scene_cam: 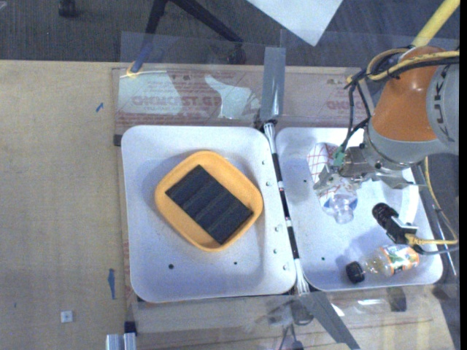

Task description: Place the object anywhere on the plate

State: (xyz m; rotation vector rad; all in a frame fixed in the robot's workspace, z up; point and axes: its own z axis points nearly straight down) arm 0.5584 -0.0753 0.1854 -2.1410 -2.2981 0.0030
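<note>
**Grab first, plate second**

The two-finger gripper [349, 172] sits mid-right over a crumpled clear plastic bottle [337, 195] in the right white bin [430, 272]; can't tell its grip state. I'd get a solid pinch, lift clear, then head left to the yellow square plate [168, 217].
</note>
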